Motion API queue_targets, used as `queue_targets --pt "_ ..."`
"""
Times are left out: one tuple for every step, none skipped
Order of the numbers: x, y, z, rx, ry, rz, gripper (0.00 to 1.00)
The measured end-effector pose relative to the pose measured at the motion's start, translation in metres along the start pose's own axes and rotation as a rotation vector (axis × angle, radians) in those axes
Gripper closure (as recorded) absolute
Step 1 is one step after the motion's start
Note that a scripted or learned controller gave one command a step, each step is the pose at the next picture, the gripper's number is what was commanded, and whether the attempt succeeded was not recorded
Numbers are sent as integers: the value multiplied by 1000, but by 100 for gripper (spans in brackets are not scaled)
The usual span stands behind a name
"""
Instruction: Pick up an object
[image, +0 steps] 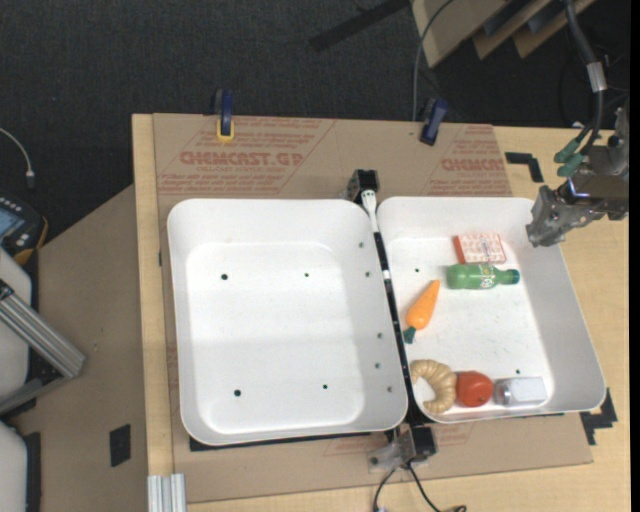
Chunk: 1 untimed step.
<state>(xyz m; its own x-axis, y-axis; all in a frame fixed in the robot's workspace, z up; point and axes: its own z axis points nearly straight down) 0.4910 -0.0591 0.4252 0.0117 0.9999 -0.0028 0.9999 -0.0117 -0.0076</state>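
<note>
Step judged as pre-grasp, approach not started yet, nothing lifted. Hand (548, 222) was seen parked over top-right rim of right bin (570, 330), clear of everything; grip state couldn't be told tbh, too small and dark.

Candidates all sat in right bin: red-white box (478, 248) near top, green bottle (480, 278) lying just below it, carrot (423, 305) tilted near divider, croissant (434, 383), red ball (474, 388) and small clear bottle (520, 391) bunched at bottom edge.

Next move judged: target picked (box or bottle nearest), hand swung inward, lowered straight down over it.
</note>
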Motion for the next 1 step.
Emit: queue_targets --pt "68 -13 -51 -16 4 -19 100"
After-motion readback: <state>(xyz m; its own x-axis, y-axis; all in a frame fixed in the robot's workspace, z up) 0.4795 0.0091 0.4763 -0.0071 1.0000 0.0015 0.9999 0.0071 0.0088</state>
